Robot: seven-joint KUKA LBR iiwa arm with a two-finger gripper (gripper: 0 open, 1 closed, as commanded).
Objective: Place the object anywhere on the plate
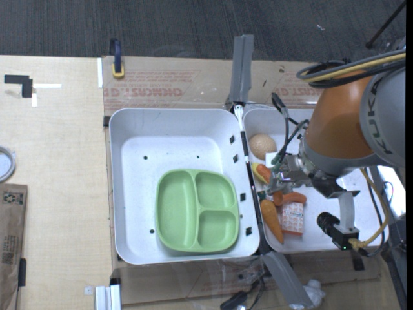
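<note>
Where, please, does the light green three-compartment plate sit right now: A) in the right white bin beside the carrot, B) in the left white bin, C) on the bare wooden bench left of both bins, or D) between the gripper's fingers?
B: the light green three-compartment plate lies flat on the floor of the left white bin, apart from the food items in the right white bin.

A green three-compartment plate (197, 210) lies flat in the left bin, well to the left of the claw (279, 178). Just below the claw lie an orange carrot (271, 219) and a red-and-white packet (292, 216); a beige egg-like ball (262, 146) sits above it.
</note>
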